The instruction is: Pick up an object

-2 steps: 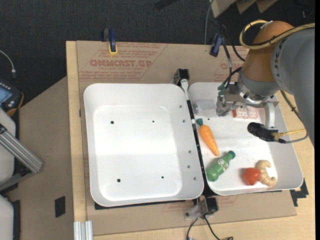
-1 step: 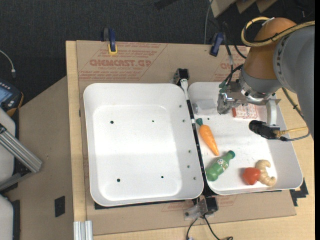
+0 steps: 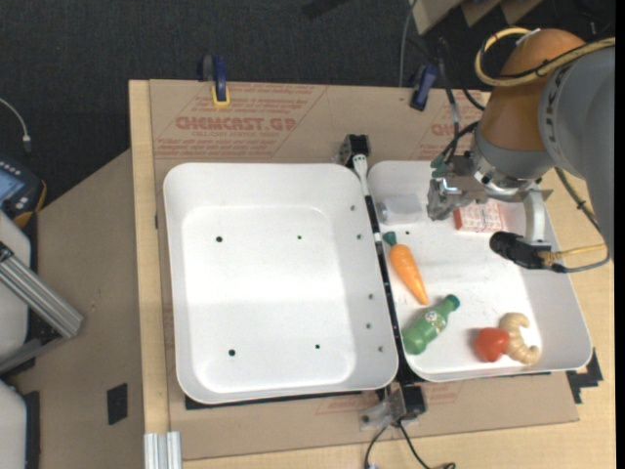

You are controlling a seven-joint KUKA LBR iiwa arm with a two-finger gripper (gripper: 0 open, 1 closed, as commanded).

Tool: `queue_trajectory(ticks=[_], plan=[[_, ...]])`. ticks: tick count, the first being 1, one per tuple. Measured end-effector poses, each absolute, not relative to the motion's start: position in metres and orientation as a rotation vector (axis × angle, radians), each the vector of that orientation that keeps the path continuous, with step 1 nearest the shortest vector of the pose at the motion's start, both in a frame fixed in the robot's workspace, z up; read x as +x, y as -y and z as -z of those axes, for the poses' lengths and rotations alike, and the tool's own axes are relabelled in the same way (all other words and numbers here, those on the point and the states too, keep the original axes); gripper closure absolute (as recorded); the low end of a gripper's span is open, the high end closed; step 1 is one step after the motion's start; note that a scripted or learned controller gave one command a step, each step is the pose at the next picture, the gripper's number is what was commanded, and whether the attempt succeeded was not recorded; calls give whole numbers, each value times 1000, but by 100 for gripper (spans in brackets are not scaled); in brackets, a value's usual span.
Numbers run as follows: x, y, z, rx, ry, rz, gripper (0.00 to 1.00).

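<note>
The right bin holds an orange carrot near its left wall. A green bottle lies on its side below the carrot. At the front right, a red piece touches a tan curled piece. A pink and white box lies at the back, partly under the arm. My gripper hangs low over the back of the right bin, just left of that box and above the carrot. Nothing shows in its grasp.
The left bin sits beside the right one, and they share a dark middle divider. A small pale item lies left of the gripper. A black fitting with a cable juts from the arm over the right bin. Blue clamps hold the cardboard base.
</note>
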State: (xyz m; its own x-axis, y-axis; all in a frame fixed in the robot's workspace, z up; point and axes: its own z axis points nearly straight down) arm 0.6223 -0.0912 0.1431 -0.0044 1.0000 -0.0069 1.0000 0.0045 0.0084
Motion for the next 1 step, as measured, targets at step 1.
queue_trajectory(ticks=[1], plan=[[623,91,-153,2206,-2218,-3,100]])
